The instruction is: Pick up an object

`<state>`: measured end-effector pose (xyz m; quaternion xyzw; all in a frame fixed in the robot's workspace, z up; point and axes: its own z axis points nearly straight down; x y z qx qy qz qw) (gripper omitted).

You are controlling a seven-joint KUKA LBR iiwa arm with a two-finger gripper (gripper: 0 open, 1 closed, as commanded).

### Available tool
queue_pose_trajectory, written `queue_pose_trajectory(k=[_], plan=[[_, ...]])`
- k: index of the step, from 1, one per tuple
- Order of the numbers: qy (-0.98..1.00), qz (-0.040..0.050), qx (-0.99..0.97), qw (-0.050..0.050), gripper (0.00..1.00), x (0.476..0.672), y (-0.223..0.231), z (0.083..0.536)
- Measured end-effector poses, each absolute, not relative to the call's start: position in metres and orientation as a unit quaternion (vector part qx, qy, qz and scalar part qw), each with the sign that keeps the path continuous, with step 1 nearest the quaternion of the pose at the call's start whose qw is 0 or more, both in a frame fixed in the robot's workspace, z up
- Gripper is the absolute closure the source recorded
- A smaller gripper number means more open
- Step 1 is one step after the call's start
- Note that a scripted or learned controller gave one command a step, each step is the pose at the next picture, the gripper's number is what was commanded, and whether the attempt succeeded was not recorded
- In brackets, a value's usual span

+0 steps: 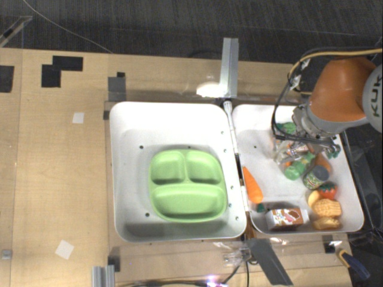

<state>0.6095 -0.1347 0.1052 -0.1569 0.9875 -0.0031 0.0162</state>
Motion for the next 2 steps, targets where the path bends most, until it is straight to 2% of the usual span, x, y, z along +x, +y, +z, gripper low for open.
queue_pose_trajectory(k=[1,2], plan=[[0.998,-0.0012,0.064,0.009,1.0,0.6464,-0.1787,0.2208],[0.998,-0.0006,0.064,0.007,0.0,0.6455,-0.1781,0.2184]])
